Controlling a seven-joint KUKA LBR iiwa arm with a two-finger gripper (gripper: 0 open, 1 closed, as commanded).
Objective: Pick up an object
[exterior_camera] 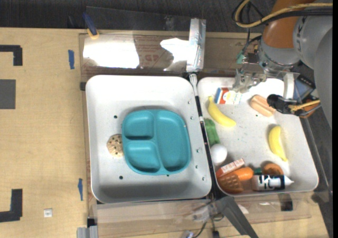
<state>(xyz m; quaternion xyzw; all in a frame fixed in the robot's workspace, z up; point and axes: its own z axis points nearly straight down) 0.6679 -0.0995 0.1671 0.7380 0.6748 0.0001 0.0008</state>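
At the near edge of the right bin [309, 152], a black-and-white bottle [271, 182] is being shown lying on its side, just beside an orange carrot-like piece [236, 177], a red-and-white packet [231, 166] and a brown round item [272, 169]. A white egg [218, 153] and a green vegetable [212, 131] are being seen against the bin's left wall. A yellow banana [277, 142] is lying toward the right side, and a second banana [220, 113] is resting farther back, touching a small carton [226, 96]. A hot dog [262, 105] is lying near the far wall. The gripper [246, 81] is being held above the far end of this bin, close to the carton; nothing is being seen between its fingers, and whether they are spread or pressed together cannot be told. In the left bin [100, 100], a teal divided plate [156, 140] is lying with a cookie [115, 144] touching its left edge.
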